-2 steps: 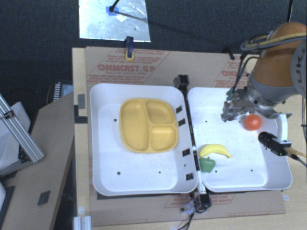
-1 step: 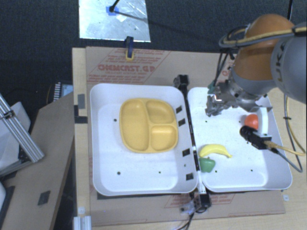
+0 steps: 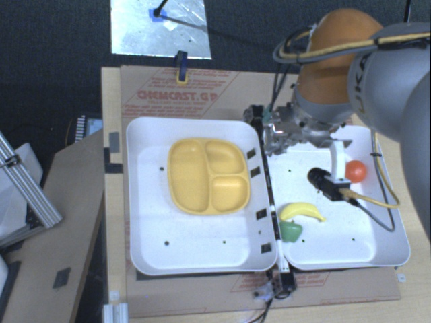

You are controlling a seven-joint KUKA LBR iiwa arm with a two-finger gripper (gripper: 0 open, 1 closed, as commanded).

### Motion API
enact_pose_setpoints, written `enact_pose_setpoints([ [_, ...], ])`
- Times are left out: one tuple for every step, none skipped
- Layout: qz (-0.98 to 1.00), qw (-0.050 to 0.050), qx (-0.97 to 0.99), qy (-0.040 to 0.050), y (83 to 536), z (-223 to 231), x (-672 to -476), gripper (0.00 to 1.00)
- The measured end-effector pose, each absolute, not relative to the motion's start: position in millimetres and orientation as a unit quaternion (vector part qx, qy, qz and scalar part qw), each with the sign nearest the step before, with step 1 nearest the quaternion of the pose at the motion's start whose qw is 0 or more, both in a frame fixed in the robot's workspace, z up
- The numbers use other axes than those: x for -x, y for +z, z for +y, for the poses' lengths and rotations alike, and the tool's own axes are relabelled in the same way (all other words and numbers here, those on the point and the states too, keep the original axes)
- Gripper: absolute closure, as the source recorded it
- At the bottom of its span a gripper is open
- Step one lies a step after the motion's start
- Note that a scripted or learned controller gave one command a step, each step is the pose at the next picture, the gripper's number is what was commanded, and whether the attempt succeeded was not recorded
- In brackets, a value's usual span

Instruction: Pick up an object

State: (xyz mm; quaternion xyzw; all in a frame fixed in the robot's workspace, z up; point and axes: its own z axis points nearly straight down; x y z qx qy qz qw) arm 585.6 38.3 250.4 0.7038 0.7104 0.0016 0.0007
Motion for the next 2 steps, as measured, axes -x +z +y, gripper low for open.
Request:
enact_pose_setpoints([
  [0.71, 0.0, -0.704, 0.0013, 244.5, 91.5, -597.2, 1.0],
  [0.709, 0.0, -0.705, 0.0006, 244.7, 88.6, -596.8, 0.0],
])
